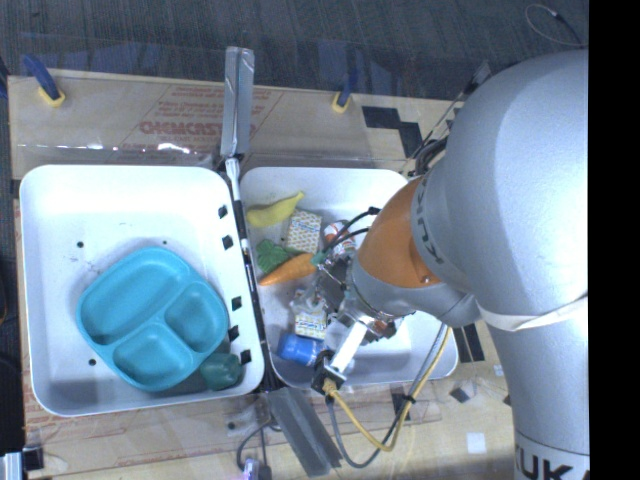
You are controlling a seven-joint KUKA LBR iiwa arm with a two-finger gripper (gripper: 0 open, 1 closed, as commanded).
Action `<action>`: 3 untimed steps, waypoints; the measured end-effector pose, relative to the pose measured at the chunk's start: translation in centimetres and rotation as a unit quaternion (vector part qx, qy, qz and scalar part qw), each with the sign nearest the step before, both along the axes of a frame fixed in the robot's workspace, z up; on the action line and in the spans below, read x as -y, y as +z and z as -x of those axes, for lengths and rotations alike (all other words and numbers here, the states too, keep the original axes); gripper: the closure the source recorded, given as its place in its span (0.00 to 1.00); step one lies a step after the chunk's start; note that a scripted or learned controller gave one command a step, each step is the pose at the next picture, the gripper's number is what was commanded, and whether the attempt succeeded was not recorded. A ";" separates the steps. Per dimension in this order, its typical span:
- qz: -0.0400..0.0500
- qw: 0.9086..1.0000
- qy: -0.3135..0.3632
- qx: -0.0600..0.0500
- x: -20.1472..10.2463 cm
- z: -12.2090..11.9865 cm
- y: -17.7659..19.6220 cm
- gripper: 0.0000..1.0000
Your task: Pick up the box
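Leaning in from the right, the big grey arm (520, 188) covers much of the right bin (390, 180). The gripper (328, 286) hangs low over the middle of that bin, and from where I stand I cannot tell whether it is open or closed. The speckled box (303, 230) lies toward the bin's far edge, just beside a yellow banana (275, 209) near the far-left corner. An orange carrot (285, 268) and a green thing (268, 254) lie by the left wall, the carrot's tip near the gripper. A small printed box (310, 323) lies closer to the near edge, with a blue thing (297, 349) just beside it toward the near-left corner. In the left bin (60, 198) a blue divided plate (150, 318) takes up the near half, a dark green lump (222, 370) beside it at the near-right corner.
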State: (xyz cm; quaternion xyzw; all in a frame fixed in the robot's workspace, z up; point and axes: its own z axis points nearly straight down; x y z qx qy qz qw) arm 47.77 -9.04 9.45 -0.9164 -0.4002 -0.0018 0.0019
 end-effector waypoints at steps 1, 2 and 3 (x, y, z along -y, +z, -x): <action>-0.001 1.000 0.003 0.001 -0.1 -0.1 1.0 1.00; 0.001 0.994 0.112 0.001 0.1 0.0 0.1 1.00; 0.001 0.995 0.104 -0.003 4.7 -1.9 2.5 1.00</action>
